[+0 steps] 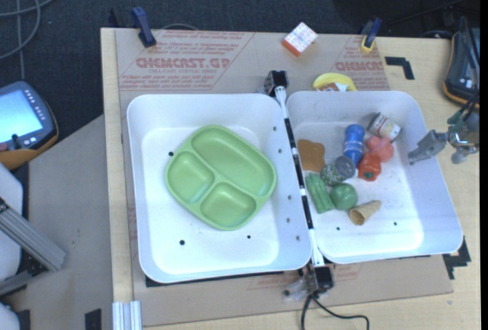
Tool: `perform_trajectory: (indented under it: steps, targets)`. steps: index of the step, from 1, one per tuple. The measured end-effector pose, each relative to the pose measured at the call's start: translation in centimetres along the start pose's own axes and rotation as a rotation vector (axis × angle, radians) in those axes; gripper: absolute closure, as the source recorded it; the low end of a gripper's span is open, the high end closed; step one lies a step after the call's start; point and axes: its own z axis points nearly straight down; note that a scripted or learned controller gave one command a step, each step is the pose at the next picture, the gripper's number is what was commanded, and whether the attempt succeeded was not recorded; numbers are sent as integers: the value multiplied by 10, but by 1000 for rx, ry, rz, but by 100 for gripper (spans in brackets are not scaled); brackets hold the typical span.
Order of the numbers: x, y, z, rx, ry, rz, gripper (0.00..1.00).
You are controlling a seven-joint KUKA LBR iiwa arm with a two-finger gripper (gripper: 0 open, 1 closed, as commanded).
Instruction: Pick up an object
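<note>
The right bin [427, 233] holds a cluster of small objects at its left half. Among them are a blue can [353, 142], a dark grey can [338, 170], a small labelled can [383, 126], a brown flat piece [310, 155], a red toy [370, 167] and a pinkish one [380, 148]. A green ball [344, 195], a green oblong piece [319, 193] and a tan cone [364, 210] lie nearer the front. My gripper [444, 147] hangs over the bin's right rim, well right of the cluster, open with nothing between its fingers.
A green divided plate [221, 177] lies in the left bin [145, 130]. Behind the bins on the board are a yellow object [333, 81], a small orange-white cube [300, 38] and two blue clamps [142, 26] [370, 33].
</note>
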Motion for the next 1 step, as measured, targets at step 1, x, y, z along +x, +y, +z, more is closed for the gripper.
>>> perform_trajectory:
  steps: [1]
  targets:
    - [38, 64, 147, 4, 5, -6, 0]
